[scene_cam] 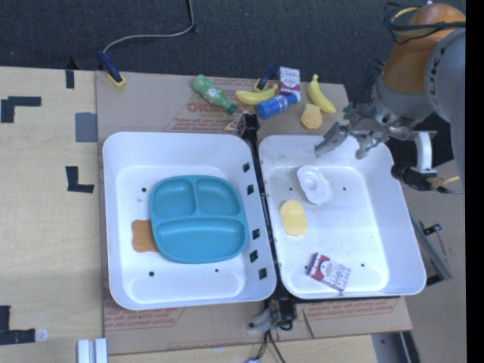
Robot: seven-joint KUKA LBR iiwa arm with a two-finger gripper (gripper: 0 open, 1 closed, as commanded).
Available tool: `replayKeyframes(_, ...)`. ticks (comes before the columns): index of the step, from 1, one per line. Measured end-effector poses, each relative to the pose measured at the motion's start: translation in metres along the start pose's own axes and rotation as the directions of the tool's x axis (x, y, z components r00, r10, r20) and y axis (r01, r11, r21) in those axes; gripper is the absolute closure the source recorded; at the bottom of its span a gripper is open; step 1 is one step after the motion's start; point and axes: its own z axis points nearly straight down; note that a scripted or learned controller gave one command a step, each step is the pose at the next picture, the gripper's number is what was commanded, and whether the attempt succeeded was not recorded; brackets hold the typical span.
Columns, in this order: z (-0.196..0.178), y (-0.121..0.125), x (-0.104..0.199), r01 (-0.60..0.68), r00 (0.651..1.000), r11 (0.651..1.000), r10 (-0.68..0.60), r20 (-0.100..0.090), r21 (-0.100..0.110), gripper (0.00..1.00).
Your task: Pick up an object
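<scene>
here, in the right bin [378, 203]: a white crumpled object [314, 184] just above centre, at about 11 o'clock from the bin's middle; a yellow rounded piece [293, 218] just beside it at 7 o'clock, apart or barely touching, hard to tell; a small red-and-white packet [329, 271] lying flat toward 6 o'clock, near the front wall, well apart from the other two.

over the bin's back rim, at 1 o'clock from the white object: the hand [346, 144], two grey fingers spread apart, pointing down and left, nothing between them, near the white object but not touching it. behind it, at 2 o'clock, the grey arm with its orange band [412, 32], reaching in from the right.

in the left bin [125, 172], at 9 o'clock: a blue sectioned plate [199, 219] lying flat around the centre, with an orange flat piece [142, 237] tucked partly under its left edge.

on the cardboard-covered surface [144, 104] beyond the bins, at 12 o'clock, in a loose cluster: a green bottle [212, 94] lying on its side, a yellow banana [255, 95], a blue bottle [277, 106], a small red-and-white carton [290, 78], a second banana [321, 97], a yellow wedge [311, 116]. farther off at 10 o'clock, a blue-and-yellow clamp [110, 67] at the cardboard's corner.
</scene>
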Motion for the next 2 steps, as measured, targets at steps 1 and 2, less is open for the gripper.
replayKeyframes(1, 0.106, -0.029, 0.042, 0.0, 1.0, 1.0, 0.0, -0.001, 0.003, 0.0)
replayKeyframes(2, 0.096, -0.029, 0.042, 0.001, 1.0, 1.0, -0.001, -0.002, 0.002, 1.0)
